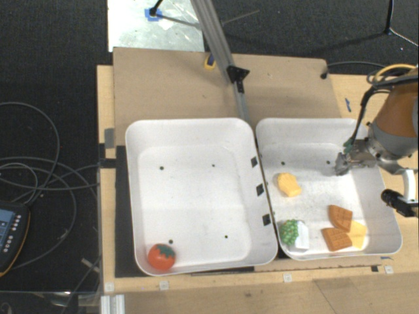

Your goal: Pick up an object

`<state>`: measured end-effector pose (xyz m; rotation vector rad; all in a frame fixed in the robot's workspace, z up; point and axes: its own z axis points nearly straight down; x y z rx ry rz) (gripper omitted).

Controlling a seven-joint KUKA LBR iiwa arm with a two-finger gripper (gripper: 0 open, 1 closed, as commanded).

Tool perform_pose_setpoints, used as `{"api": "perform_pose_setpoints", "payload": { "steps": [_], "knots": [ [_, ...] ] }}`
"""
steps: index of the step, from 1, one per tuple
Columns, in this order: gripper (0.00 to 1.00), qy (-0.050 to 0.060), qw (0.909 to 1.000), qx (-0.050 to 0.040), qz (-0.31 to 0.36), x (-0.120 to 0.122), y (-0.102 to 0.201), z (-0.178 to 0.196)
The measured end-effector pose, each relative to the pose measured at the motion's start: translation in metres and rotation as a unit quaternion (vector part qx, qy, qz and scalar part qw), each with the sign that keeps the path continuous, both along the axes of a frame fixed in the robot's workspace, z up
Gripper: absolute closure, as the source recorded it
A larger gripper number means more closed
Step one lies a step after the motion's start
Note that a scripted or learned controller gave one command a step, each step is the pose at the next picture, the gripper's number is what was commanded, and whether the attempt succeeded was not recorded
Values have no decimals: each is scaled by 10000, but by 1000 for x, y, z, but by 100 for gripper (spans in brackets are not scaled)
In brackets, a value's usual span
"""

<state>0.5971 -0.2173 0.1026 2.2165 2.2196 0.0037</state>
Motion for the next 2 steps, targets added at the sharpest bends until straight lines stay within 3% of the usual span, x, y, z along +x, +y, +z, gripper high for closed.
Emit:
{"api": "perform_pose_setpoints", "payload": {
  "steps": [2],
  "knots": [
    [100,-4,10000,-1,14,-9,5,96]
  ]
}}
